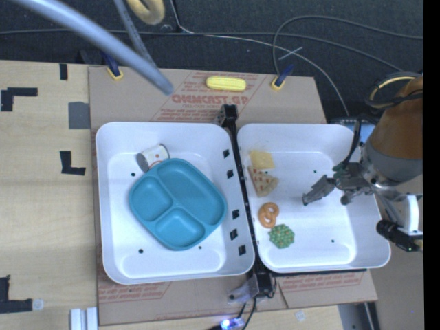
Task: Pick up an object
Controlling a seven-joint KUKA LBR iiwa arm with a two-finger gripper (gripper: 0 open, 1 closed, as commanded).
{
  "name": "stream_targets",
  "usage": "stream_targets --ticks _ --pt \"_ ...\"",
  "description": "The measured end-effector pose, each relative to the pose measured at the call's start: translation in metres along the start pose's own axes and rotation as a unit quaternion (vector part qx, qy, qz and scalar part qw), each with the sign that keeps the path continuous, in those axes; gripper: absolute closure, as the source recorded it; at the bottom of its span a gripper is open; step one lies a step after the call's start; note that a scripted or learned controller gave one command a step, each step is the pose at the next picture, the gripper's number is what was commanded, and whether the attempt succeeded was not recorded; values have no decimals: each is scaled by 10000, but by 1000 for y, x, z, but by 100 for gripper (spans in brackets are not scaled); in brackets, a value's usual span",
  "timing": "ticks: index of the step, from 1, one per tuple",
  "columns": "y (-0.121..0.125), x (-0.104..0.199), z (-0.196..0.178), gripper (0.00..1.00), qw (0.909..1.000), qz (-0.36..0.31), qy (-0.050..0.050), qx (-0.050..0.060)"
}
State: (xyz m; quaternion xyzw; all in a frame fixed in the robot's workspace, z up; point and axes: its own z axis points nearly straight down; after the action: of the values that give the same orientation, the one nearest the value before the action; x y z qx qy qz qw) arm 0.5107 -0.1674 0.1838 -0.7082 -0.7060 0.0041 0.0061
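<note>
Bins sit side by side on my surface, two shallow white ones on a brown cardboard sheet. In the left bin I see a blue tray with three compartments, lying flat and a little rotated. A small white cup lies on its side just beside the tray's upper left corner, with its opening toward the left.

In the right bin the objects to pick are all near the left wall. A yellow wedge like cheese is the highest in the view. Just under it, touching it, is a tan cracker piece. Below that comes an orange pretzel, and then a green lump like broccoli just beside the pretzel.

My arm comes in from the right, over the right edge of the right bin. The hand is over the middle of this bin, pointing left, well apart from the food pieces. I see two dark fingers spread apart, and nothing is between them, so the hand is released.

Behind the bins a yellow banana-like object lies on the cardboard. Black cables run over the dark area at the top.
</note>
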Motion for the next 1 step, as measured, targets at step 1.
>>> stream_targets --ticks 1 --pt "3 0 -7 0 10000 -20 -14 -64"
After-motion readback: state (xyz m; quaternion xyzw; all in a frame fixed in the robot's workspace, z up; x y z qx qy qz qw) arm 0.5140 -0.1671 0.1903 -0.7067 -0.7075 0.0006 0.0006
